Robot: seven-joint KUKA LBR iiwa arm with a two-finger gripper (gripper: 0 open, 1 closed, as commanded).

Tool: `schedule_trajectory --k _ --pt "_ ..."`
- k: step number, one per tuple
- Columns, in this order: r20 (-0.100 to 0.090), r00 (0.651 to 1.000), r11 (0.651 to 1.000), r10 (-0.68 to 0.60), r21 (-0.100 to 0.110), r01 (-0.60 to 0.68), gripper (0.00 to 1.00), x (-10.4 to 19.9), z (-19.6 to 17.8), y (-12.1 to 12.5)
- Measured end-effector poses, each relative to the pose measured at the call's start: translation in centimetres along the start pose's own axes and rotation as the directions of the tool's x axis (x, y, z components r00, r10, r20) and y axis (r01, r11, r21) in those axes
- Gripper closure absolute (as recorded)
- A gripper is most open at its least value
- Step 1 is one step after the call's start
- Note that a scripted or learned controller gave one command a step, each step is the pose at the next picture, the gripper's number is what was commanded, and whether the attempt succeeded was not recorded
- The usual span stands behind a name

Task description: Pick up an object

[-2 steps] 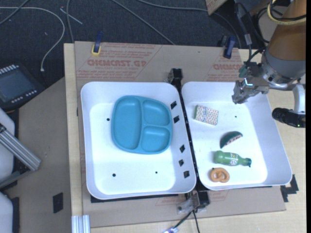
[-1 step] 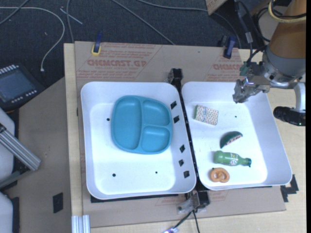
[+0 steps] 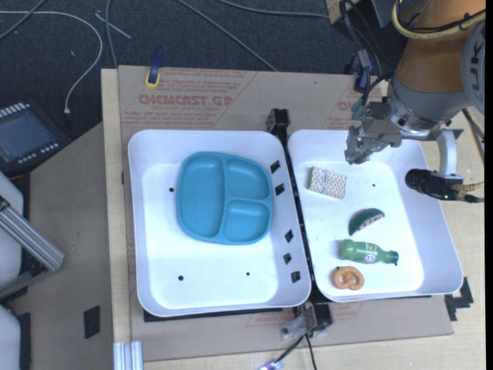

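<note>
The right bin point(image 3: 431, 230) holds a small patterned packet point(image 3: 327, 182), a watermelon slice point(image 3: 367, 220), a green bottle point(image 3: 365, 252) lying on its side, and a pretzel point(image 3: 348, 278) near the front edge. My gripper point(image 3: 357, 154) hangs over the back of the right bin, up and to the right of the packet and apart from it. Nothing shows under its tip.
The left bin point(image 3: 154, 230) holds a blue divided plate point(image 3: 225, 197). A row of black clips point(image 3: 289, 237) runs along the seam between the bins. A black device point(image 3: 428, 183) juts in at the right bin's right rim. Cables lie on the dark floor behind the bench.
</note>
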State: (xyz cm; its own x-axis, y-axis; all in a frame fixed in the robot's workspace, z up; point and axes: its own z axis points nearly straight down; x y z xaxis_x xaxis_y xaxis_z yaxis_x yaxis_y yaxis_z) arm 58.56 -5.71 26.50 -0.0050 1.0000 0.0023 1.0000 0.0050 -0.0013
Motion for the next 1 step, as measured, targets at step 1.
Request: schedule_trajectory --k 1 --pt "-0.001 1.000 1.000 -0.001 0.003 0.001 1.00 5.38 2.15 0.13"
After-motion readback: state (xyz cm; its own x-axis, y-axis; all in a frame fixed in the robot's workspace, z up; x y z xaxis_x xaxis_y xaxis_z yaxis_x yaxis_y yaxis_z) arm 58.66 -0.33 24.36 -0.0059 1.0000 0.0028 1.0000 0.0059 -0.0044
